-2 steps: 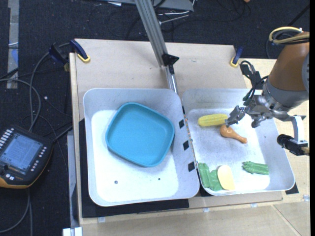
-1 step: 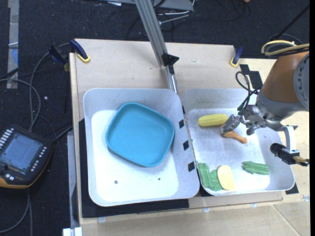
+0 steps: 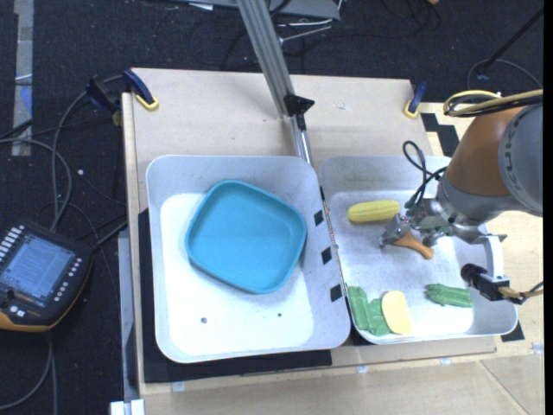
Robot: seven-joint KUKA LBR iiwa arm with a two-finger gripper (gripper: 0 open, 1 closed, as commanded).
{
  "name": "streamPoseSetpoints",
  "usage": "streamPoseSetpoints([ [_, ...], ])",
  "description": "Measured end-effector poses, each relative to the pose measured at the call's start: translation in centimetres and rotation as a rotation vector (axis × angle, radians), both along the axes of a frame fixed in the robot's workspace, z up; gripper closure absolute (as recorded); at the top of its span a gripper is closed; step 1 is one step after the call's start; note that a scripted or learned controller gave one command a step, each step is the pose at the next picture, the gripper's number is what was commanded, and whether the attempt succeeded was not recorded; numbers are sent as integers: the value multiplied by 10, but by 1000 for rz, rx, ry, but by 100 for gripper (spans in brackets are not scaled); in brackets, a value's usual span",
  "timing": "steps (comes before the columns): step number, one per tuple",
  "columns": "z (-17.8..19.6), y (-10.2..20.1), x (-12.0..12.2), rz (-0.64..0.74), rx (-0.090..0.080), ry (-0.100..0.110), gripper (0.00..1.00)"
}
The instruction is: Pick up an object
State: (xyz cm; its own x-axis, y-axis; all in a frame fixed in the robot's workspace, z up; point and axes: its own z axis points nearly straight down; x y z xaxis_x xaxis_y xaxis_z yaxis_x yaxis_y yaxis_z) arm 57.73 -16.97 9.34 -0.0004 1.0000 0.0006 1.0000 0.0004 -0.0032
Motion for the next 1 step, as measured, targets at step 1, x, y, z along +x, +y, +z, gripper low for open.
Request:
streamPoseSetpoints([
  [1,12,0,1,0,-1,-4,100],
])
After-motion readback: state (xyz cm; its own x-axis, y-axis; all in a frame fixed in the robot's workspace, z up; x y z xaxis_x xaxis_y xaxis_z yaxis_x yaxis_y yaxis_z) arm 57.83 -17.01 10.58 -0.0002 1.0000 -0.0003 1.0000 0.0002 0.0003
